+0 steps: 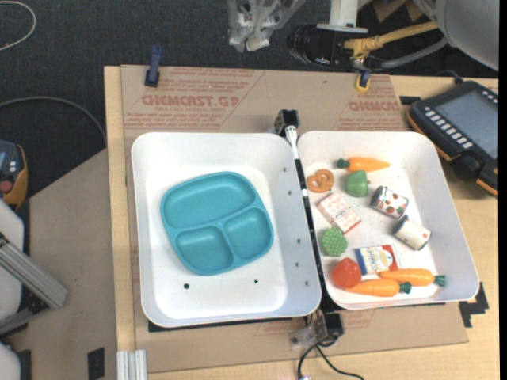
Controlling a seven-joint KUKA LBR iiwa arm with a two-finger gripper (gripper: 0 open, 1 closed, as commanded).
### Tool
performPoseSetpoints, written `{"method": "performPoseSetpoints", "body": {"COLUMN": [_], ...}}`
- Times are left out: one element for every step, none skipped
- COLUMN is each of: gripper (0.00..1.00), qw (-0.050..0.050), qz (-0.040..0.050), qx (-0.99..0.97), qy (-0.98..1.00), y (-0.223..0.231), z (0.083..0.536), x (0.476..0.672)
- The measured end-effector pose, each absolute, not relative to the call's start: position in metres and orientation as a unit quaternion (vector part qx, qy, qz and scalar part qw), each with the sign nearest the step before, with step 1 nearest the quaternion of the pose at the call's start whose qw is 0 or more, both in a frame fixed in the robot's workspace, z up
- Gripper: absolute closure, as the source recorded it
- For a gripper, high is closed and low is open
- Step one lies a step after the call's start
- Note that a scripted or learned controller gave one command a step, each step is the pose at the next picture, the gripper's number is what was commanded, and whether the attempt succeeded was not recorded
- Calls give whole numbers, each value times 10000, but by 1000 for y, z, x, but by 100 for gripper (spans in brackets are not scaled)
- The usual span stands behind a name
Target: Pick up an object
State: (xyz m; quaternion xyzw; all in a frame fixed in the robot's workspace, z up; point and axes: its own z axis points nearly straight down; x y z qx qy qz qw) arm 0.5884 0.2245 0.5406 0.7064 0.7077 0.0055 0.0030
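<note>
You've got two white bins side by side. Left bin (150, 212) holds a teal divided tray (218, 222), 3 compartments. Right bin (444, 204) holds the toy food: carrot (366, 164) at top, pretzel (320, 180), green pepper (357, 184), small box (338, 212), can w/ red dots (390, 201), white cylinder (412, 233), broccoli-like green piece (333, 241), tomato (345, 272), carton (375, 259), plus 2 more carrots (396, 280) along the near edge. Gripper (255, 24) hangs at top of view, beyond the bins, off the board; fingers look apart, nothing between them.
</note>
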Motion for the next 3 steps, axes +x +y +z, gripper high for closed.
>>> {"method": "performPoseSetpoints", "body": {"gripper": [100, 100, 100], "qw": [-37, -25, 7], "qz": [-68, -54, 12], "qx": [7085, 7094, 7071], "qy": [7056, 7048, 7071], "y": [178, 121, 125], "z": [434, 352, 367], "x": [489, 478, 480]}}
